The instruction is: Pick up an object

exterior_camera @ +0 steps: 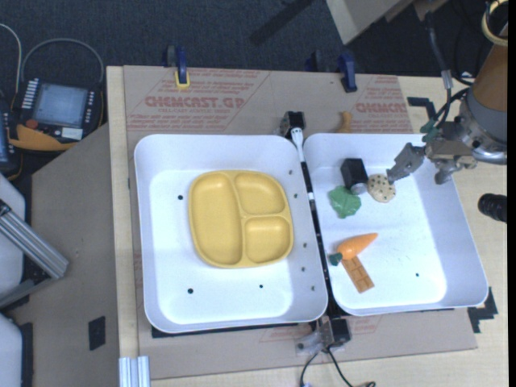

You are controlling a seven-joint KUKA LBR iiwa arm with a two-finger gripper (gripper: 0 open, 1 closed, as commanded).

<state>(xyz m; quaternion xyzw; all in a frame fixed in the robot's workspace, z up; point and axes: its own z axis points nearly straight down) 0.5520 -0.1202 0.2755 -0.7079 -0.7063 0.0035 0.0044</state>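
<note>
- While the arm [492, 95] reaches in from the right, its gripper [403, 166] hangs over the top part of the right bin [451, 252].
- One grey finger [405, 161] points down and to the left, and I cannot tell if the gripper is wide or narrow.
- Nothing can be seen held in it.
- A round cookie [381, 188] with dark spots lies just beside the finger tip, a bit lower and to the left.
- A small black block [353, 172] sits past the cookie, farther left of the gripper.
- A green leafy toy [345, 201] lies below the black block, touching it or nearly so.
- An orange carrot [356, 245] lies well below the gripper, near the middle of the same bin.
- A flat tan stick [359, 275] lies just under the carrot.
- Far to the left of the gripper, a yellow plate [239, 217] with three parts sits in the left bin [161, 240].
</note>
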